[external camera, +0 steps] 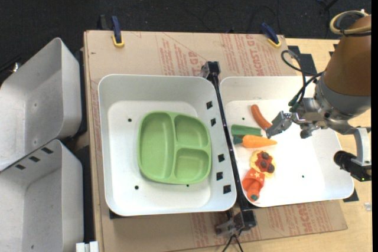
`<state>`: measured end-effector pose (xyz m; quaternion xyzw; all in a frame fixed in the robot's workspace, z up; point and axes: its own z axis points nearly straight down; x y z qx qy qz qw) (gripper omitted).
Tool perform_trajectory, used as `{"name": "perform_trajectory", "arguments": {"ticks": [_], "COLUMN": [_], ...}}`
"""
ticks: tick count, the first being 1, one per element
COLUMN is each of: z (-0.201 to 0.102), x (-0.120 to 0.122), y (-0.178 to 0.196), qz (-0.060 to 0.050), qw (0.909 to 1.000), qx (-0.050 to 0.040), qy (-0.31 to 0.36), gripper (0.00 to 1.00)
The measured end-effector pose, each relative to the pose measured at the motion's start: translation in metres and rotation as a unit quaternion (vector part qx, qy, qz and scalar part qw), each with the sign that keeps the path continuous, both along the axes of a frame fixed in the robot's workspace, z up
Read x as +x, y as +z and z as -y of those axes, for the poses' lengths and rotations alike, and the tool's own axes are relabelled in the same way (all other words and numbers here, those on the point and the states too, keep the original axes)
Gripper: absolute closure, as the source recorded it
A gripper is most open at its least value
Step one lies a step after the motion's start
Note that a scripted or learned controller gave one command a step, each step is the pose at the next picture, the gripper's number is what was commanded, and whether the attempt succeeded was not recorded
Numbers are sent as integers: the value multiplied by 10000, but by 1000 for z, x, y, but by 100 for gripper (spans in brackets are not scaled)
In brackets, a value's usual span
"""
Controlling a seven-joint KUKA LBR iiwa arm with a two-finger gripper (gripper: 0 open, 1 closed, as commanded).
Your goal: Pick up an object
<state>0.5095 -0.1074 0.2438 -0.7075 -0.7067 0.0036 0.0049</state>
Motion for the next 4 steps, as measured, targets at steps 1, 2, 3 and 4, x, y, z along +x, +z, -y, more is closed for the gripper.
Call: {"name": "perform_trajectory", "arguments": {"ticks": [1,2,3,4], "z": [0,-3,-4,-4], "x": [2,-2,2,1], "y": [5,-58,-121,-153], "qz": [58,31,32,50], "qw": [10000,10000,10000,10000], "qx": [-8,-3,-3,-9], "qy": [12,-1,-1,0], "gripper": [0,0,0,0]}}
